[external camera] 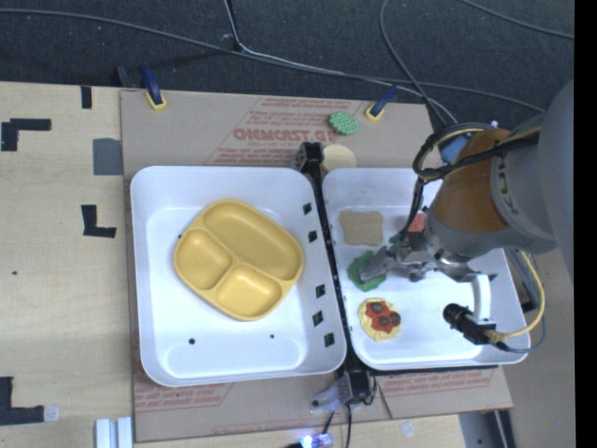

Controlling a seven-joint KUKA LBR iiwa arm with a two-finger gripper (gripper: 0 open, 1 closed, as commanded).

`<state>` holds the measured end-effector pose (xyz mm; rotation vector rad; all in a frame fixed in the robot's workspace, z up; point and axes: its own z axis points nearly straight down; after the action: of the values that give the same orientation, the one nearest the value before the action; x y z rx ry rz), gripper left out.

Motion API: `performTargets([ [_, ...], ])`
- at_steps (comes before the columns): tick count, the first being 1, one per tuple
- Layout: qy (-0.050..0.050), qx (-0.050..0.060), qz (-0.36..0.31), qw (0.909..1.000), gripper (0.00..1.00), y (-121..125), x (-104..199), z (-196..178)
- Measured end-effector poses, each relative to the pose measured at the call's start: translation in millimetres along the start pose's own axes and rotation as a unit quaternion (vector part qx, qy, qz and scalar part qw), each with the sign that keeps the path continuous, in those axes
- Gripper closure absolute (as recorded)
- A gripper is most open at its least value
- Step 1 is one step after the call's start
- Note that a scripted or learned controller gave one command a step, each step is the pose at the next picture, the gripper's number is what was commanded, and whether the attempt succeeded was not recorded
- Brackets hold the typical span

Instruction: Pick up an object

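Observation:
The right bin [485,348] holds three small items: a tan square piece [362,227] at its upper left, a green lump [360,270] below that, and a small round pizza-like toy [380,318] near the front. My gripper [381,266] is low in the right bin, right at the green lump's right side and partly over it. The grey arm with its orange band [471,199] reaches in from the right and hides the bin's middle.
In the left bin [159,343] lies a yellow divided plate [239,259]. On the cardboard behind the bins sit a green dotted piece [342,121] and a pale round piece [339,157]. A black divider [322,250] runs between the bins. Cables trail across the back.

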<state>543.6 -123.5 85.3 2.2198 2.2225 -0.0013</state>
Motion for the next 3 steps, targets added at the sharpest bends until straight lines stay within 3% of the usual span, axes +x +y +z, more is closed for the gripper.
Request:
performTargets([
  [1, 0.000, -0.002, 0.000, 1.0000, 1.00, 1, 0, -12],
  [3, 0.000, -0.002, 0.000, 1.0000, 1.00, 8, -3, -113],
])
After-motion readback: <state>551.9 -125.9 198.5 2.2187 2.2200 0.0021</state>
